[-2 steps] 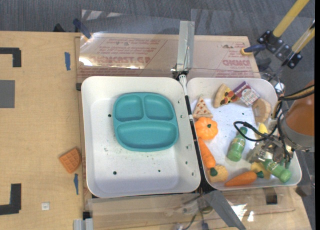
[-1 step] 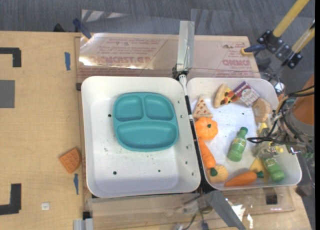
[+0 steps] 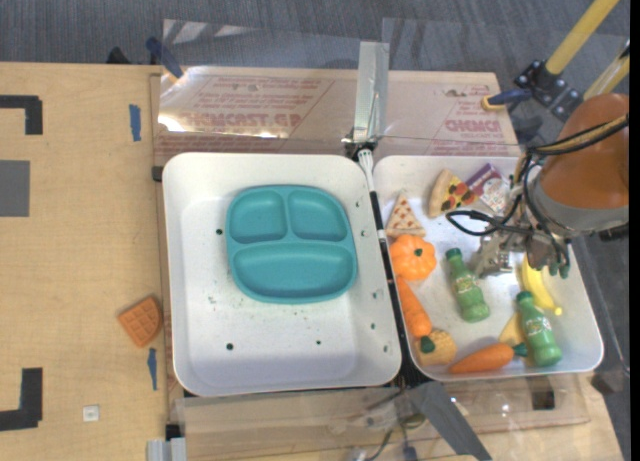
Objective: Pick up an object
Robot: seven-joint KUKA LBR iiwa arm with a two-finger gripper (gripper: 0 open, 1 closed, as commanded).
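The arm's orange band hides much of the end effector [image 3: 508, 249], whose grip cannot be told, above the right bin [image 3: 590, 344]; the cardboard's [image 3: 250, 109] red lettering stays unreadable.

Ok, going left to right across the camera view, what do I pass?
Waffle → teal plate → pumpkin → green bottle → gripper

Pincer [image 3: 500, 256] above toy-filled right bin [image 3: 590, 321]
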